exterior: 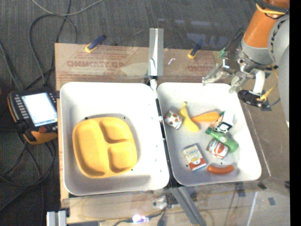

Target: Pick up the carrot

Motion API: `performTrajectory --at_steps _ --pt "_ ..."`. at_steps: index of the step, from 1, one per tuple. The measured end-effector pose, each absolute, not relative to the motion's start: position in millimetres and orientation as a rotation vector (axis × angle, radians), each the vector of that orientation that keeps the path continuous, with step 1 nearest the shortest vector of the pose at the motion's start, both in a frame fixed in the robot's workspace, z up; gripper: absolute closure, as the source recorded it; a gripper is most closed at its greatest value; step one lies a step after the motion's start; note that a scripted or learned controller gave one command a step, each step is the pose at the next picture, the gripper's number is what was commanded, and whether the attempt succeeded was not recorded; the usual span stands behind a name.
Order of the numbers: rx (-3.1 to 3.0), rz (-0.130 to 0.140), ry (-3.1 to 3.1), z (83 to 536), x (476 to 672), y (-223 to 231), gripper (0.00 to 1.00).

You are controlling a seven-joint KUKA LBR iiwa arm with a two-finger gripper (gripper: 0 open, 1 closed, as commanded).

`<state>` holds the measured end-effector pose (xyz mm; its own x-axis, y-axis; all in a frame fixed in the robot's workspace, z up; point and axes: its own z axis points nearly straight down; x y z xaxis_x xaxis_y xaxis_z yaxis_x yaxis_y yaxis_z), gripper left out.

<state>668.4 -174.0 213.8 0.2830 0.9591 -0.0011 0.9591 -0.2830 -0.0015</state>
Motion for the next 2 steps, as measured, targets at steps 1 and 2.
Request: performTrajectory --at_steps 1,2 --pt "-2.504 0.005 -1.894 151 614.5 -212 0.0" --pt "-2.436 -0.003 -1.982 94 621.6 -202 0.0"
